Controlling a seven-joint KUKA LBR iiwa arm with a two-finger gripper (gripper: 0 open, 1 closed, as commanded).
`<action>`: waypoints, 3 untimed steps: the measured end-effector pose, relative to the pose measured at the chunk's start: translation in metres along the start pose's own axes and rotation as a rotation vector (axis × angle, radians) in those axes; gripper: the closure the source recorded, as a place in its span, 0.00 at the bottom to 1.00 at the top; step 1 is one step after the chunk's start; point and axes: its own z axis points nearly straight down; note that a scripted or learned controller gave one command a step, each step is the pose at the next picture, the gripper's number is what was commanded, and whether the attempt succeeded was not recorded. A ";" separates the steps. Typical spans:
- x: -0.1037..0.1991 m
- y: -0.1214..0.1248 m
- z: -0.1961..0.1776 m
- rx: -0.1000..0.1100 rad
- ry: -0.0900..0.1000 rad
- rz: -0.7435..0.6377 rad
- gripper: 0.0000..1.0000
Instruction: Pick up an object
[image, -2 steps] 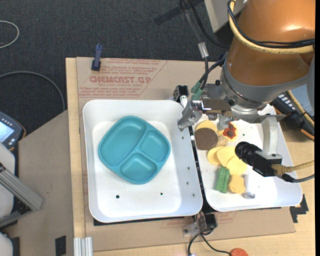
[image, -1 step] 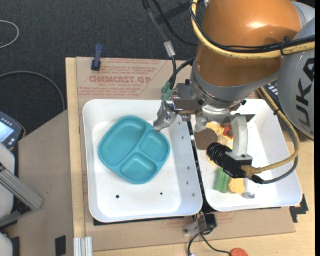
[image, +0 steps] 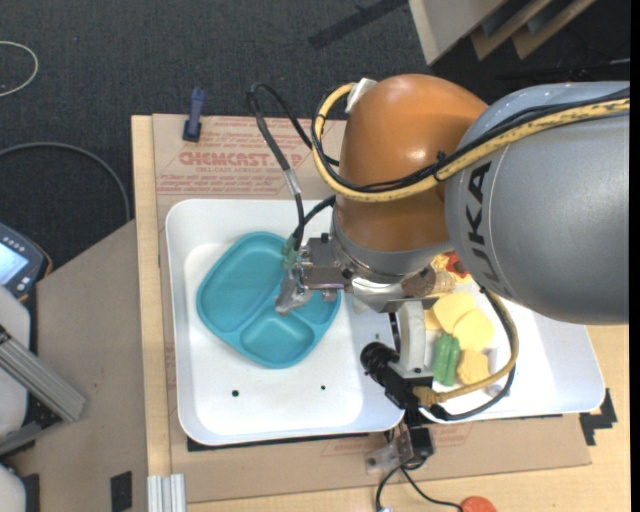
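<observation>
The claw (image: 292, 298) hangs over the left bin (image: 200, 400), its tip at the divided teal plate (image: 262, 298), on the plate's inner ridge. Whether it is apart or together I cannot tell; the wrist hides that.

A sound pick here probably means seating on the plate's raised divider or rim, since the flat floor offers nothing to pinch, then lifting straight up so the plate does not swing.

To the right of the claw, in the right bin (image: 560, 390), lie yellow pieces (image: 462, 318) and a green object (image: 445, 357). Beyond it spreads the printed cardboard sheet (image: 230, 155) under both bins.
</observation>
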 end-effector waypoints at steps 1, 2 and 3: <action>-0.001 0.002 -0.017 -0.014 0.004 0.001 1.00; -0.008 0.068 0.059 -0.008 0.001 0.003 1.00; 0.060 0.062 -0.010 -0.020 0.008 -0.007 1.00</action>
